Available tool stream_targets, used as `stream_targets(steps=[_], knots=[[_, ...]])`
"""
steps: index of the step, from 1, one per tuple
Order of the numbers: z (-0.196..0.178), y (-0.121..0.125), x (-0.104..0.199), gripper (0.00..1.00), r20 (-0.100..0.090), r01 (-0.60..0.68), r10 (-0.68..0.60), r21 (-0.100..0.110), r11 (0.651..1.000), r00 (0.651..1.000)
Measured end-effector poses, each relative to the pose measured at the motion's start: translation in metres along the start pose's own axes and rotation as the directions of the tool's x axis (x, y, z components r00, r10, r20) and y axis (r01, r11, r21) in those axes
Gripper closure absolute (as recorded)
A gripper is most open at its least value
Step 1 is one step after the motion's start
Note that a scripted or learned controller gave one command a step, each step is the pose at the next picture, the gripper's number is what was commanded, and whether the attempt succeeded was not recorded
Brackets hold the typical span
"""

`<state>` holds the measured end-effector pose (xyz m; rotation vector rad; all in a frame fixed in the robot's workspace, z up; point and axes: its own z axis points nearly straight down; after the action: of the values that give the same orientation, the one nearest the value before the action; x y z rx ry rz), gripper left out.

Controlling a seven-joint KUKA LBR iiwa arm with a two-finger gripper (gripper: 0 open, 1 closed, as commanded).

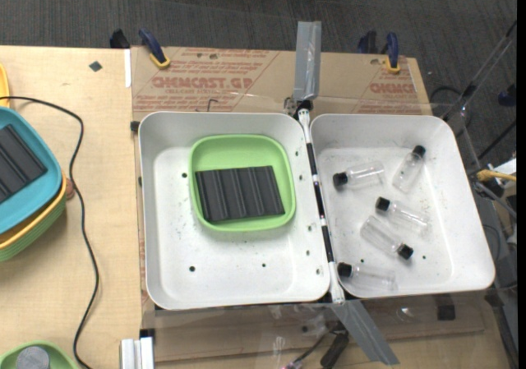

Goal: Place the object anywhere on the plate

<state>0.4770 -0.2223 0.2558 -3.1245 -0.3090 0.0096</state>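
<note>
A green square plate [243,158] sits in the left white bin [164,219], toward its back. A dark ribbed rectangular object [240,193] lies flat on the plate, covering most of its floor. The right white bin [460,219] holds several clear plastic vials with black caps: one [357,174] near the back left, one [409,166] at the back right, two [394,209] [386,238] in the middle, and one [366,275] at the front left.
A stack of teal and yellow dishes [25,182] stands at the left edge of the wooden bench, with a black cable [85,195] curving past it. Cardboard [271,71] held by clamps lies behind the bins. A grey strip [307,55] rises between the bins.
</note>
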Motion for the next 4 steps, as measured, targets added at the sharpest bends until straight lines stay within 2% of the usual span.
stream_targets(steps=[2,4], knots=[[0.022,0.0,0.0,0.0,0.0,0.001,-0.001,0.0,1.0,1.0],[0.027,0.0,0.0,0.0,-0.001,0.0,0.0,0.001,1.0,1.0]])
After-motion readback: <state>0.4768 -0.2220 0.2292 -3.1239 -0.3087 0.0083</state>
